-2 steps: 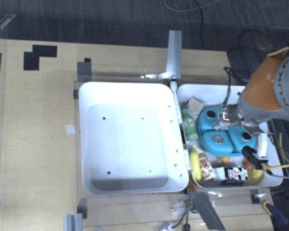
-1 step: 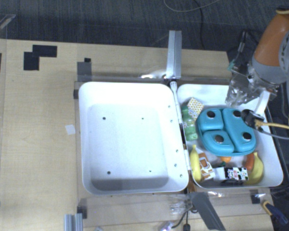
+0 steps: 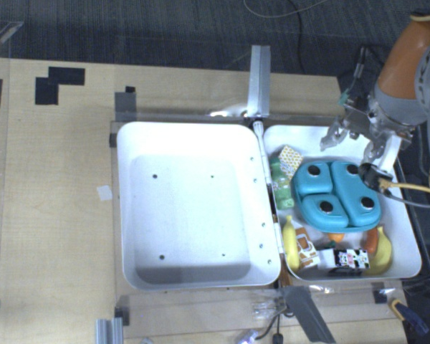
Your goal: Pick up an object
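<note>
The pincer (image 3: 357, 143), spread open and holding nothing, hangs over the right bin (image 3: 414, 260) because everything to pick, like the blue tray (image 3: 337, 194), lies there.

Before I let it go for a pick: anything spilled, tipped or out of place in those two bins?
Nothing spilled over either rim. All the items are crammed into the right bin: a big blue block lies on the pile, with a banana wedged against the left wall. The gripper hovers over the bin's back edge.

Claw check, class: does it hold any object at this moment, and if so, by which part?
Nothing is held. The claw hangs open above the right bin's far edge, beside the blue four-lobed toy, with no object between its fingers.
</note>
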You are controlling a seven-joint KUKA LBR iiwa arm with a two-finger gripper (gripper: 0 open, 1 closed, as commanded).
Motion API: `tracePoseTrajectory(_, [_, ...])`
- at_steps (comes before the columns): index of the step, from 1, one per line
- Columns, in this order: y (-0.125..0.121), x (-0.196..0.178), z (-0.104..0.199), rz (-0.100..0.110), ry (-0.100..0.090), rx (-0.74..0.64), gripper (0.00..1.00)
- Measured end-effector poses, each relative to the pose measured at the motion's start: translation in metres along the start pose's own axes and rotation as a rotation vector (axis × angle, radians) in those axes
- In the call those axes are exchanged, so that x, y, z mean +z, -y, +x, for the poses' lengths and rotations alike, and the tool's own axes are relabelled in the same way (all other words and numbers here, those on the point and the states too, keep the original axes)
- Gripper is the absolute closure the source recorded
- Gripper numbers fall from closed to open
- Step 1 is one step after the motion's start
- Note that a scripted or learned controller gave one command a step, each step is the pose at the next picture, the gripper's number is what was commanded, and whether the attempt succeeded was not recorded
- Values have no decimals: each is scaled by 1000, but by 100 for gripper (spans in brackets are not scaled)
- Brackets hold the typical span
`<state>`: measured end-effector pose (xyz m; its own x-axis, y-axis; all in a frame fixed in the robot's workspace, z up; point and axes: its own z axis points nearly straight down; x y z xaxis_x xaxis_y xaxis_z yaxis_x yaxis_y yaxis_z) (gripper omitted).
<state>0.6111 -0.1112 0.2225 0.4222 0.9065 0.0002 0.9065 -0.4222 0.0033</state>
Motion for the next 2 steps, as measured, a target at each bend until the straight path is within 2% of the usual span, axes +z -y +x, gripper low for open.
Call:
tracePoseTrajectory(1, [6, 91, -69, -33, -2, -152, 0])
tracePoseTrajectory(2, [26, 103, -26, -68, 0, -394, 0])
